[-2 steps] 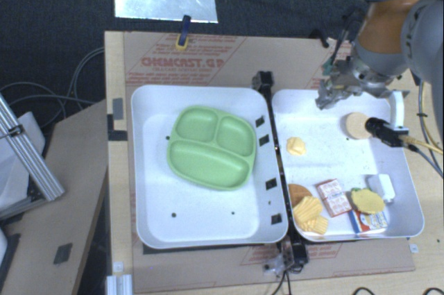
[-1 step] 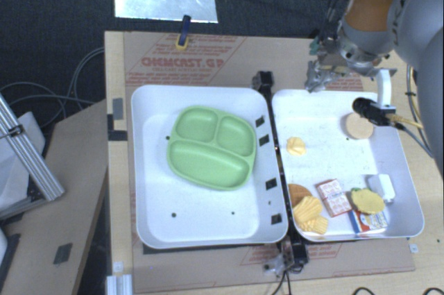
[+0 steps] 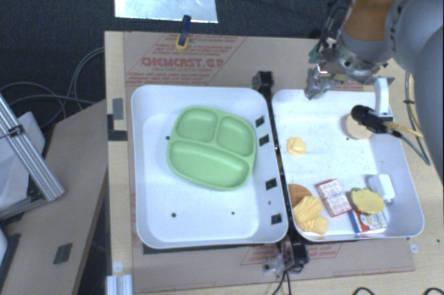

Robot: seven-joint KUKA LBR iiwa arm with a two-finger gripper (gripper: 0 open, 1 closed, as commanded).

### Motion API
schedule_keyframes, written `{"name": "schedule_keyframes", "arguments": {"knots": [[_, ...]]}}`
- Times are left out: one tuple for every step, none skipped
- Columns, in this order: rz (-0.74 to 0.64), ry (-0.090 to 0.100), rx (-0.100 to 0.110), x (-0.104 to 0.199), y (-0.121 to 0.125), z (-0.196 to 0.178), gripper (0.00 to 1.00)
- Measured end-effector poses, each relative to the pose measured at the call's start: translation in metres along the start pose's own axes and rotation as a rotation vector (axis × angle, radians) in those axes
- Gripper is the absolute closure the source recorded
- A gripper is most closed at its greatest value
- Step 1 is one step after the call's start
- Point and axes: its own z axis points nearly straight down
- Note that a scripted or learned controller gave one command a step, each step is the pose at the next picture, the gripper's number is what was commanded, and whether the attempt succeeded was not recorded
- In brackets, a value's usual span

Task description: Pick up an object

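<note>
My arm sits in the upper right of the frame, grey link bending in from the right edge, orange band at the top. The wrist points down and left, carrying my gripper [image 3: 316, 89] low at the frame's upper-right middle.

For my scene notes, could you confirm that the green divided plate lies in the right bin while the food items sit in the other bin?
Not quite: the camera view shows the green divided plate in the left bin, not the right. The food items, such as the small yellow piece, sit in the other bin, the right bin.
</note>
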Motion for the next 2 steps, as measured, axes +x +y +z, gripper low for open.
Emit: {"name": "schedule_keyframes", "arguments": {"knots": [[-0.003,0.000,-0.002,0.005,-0.007,-0.010,1.00],[-0.005,0.000,-0.003,0.009,0.004,-0.019,1.00]]}}
